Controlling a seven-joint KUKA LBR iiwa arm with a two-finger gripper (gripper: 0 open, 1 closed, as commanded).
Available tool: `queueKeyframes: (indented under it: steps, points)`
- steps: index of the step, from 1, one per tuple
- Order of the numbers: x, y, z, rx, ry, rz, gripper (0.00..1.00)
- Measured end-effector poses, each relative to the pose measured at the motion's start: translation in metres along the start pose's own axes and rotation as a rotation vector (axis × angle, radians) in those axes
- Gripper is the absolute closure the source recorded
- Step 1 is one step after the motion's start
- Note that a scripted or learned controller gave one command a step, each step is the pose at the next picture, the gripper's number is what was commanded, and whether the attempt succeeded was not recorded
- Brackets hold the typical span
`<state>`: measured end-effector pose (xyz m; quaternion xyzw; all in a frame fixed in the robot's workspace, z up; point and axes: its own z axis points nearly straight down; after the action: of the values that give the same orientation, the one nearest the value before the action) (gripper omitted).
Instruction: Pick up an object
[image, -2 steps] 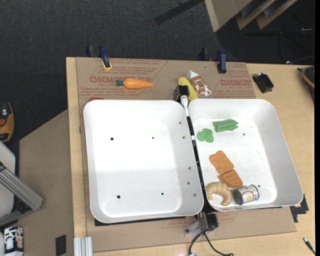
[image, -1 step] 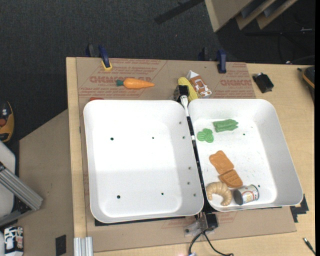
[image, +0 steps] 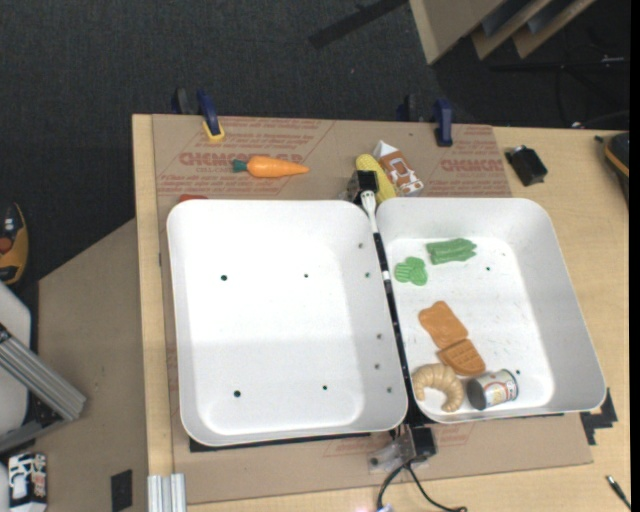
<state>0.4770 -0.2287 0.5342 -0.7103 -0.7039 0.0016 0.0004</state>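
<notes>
Lying in the right bin (image: 560, 290): croissant (image: 440, 385), can (image: 492, 388), toast slices (image: 442, 323).

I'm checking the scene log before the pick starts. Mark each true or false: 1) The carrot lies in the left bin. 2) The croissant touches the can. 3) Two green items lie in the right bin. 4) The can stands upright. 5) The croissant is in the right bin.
1) False: the carrot lies on the board behind the left bin.
2) True: the croissant touches the can.
3) True: a large green piece and a small one lie in the right bin.
4) False: it lies on its side.
5) True.
</notes>
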Motion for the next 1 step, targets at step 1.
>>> queueKeyframes:
  steps: [1]
  points:
    - [0.0047, 0.0021, -0.0013, -0.003, 0.001, -0.009, 0.0]
